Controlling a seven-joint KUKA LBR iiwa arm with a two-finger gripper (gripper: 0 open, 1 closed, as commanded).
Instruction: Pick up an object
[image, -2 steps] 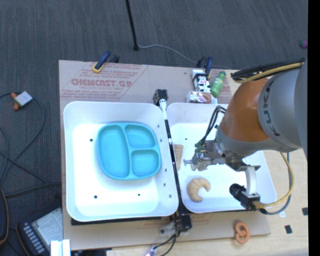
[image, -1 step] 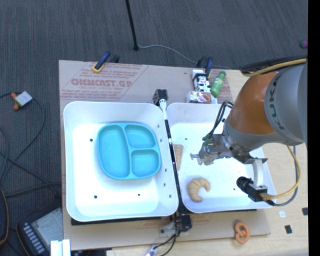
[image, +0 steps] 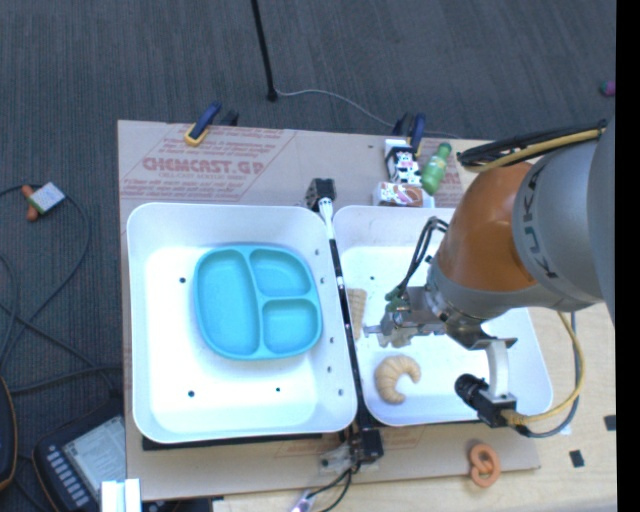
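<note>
One target: tan croissant-shaped pastry (image: 397, 378) in the right white bin (image: 535, 385), near side. It sits just nearer than the hand (image: 400, 325) and a touch left, long axis roughly left-right. Hand's grip state: cannot tell, too cluttered.

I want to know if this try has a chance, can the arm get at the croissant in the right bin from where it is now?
Probably yes. The croissant lies in the open on the right bin's floor, just below the tool, with nothing on top of it.
</note>
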